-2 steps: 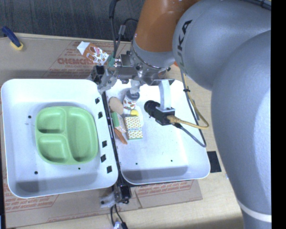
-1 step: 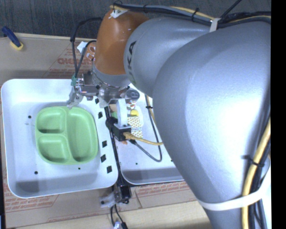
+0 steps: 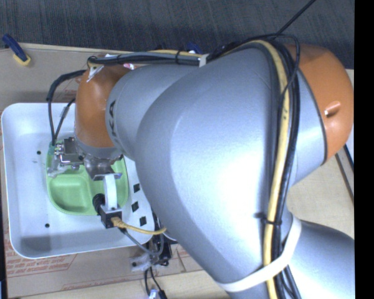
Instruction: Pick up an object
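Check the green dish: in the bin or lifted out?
In. The green dish lies on the floor of the left white bin, under the wrist. Whether it is gripped: cannot tell.

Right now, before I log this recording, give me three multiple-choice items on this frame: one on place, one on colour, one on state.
1. Where does the green dish lie?
A. in the left white bin
B. on the cardboard
C. on the arm

2. What colour is the band above the wrist?
A. blue
B. orange
C. white

3. Where is the wrist?
A. high above the bench
B. over the right bin
C. down over the dish

Answers: 1 A, white walls surround the dish; 2 B, it shows orange; 3 C, the wrist overlaps the dish's right edge.
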{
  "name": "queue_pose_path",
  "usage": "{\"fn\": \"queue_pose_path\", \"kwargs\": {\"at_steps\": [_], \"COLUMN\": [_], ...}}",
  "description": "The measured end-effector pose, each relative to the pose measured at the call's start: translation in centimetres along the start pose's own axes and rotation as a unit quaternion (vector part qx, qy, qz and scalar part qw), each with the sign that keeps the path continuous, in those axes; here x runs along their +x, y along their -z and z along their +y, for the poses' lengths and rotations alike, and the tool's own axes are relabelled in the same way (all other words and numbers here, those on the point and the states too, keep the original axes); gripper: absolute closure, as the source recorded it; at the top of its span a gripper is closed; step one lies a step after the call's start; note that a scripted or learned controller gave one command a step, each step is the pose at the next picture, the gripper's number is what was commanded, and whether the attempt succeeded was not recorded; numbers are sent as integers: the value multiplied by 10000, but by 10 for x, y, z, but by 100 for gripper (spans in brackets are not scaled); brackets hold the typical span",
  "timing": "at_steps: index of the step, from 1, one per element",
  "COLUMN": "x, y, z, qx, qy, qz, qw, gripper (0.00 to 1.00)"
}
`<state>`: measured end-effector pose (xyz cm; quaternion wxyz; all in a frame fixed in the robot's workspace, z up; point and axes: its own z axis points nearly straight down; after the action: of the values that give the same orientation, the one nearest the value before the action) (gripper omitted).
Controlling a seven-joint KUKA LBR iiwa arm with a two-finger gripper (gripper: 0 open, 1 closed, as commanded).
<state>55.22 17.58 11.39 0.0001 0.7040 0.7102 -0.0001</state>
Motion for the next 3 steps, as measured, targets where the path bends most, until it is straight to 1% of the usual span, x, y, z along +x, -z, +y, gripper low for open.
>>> {"fn": "queue_pose_path", "kwargs": {"at_steps": [1,2,3], "x": [40,38,39], "y": [-11,-3,-3], "z": [-42,-44,-44], "qx": [-56,7,2], "qy": [-17,-2,3], "qz": [-12,-38,-36], "qw": [10000,10000,10000], "gripper": [0,100,0]}}
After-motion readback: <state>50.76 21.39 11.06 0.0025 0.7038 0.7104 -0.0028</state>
